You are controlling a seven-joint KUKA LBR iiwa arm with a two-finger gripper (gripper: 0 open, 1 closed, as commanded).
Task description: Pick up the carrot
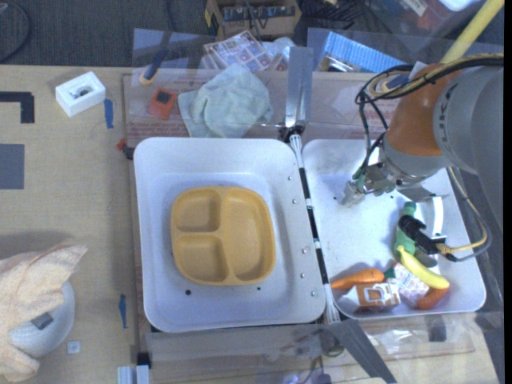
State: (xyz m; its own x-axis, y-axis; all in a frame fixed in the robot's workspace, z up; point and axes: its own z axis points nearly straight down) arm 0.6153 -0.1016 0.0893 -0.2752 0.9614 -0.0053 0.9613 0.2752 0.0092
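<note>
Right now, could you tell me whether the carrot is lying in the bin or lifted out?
Lying in the right bin: the carrot rests on its floor, apart from the gripper.

Two white bins (pixel 152 166); one yellow divided plate (pixel 222 234); one carrot (pixel 358 278); one banana (pixel 422 269).

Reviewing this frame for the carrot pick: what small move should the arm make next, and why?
Probably a short move toward the near edge of the right bin, stopping above the carrot. The gripper sits over bare bin floor in the far part, well apart from the carrot, which lies at the near left of the bin next to a small carton and a banana, so centring should come before any descent.
</note>
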